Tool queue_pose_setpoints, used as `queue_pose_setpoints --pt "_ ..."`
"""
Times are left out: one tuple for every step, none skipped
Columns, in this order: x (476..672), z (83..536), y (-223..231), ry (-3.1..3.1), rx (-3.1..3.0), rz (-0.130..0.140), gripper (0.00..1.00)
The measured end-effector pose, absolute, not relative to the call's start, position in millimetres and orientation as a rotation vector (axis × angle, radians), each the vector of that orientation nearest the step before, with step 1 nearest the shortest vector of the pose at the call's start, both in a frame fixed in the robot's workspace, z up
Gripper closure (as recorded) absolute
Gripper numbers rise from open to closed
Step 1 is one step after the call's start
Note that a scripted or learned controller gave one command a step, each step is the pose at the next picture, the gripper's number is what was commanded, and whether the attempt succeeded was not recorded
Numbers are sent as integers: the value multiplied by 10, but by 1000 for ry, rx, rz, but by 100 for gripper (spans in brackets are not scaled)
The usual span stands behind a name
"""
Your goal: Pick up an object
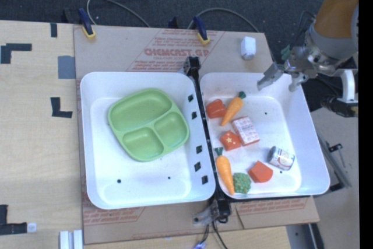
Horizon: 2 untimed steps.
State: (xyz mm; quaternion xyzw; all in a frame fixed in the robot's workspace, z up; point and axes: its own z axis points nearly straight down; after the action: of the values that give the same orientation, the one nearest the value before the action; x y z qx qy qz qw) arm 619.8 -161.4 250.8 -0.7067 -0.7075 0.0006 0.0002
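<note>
The pincer [280, 76] hangs spread and empty above the right bin's [303, 125] far rim, likely poised to drop toward the carrot [232, 108] just inside it.

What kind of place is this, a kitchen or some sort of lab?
Most likely a robotics lab bench: two white bins clamped on cardboard, toy food like a carrot, and the robot's hand above.

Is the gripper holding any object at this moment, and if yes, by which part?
Nothing is held. The gripper is open above the far right corner of the right bin, with nothing between its fingers. The nearest object, a carrot, lies apart from it.
</note>
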Motion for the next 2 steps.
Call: queue_pose_setpoints --pt "6462 1713 -1298 -2221 -2217 3 0" --pt "6515 1046 -1185 -2224 -2221 1 0"
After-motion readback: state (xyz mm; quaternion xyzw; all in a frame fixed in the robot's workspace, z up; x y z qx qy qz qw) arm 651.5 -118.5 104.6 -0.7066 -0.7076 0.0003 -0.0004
